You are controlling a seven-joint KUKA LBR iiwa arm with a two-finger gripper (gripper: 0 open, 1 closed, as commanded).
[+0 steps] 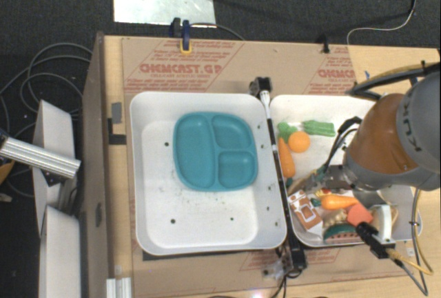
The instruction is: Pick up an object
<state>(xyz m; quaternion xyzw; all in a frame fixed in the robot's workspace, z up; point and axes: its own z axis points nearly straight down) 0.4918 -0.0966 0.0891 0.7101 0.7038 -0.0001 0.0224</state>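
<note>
Low, gripper [329, 187] among toys [331, 210], right bin [313, 105].

Bench [207, 62]: two white bins [155, 221] [324, 107] side by side.

Two white bins: left bin [148, 221], right bin [317, 105]. One teal divided plate [215, 150], lying in the left bin, with three compartments. Right bin, visible items: one orange ball [299, 142] at 12 o'clock; one green leafy piece [318, 127] at 1 o'clock of the ball; two carrot-shaped pieces [285, 159] [336, 202]; one small printed box [303, 207] at 7 o'clock. Further items under the arm [393, 138] cannot be counted. One arm.
</note>
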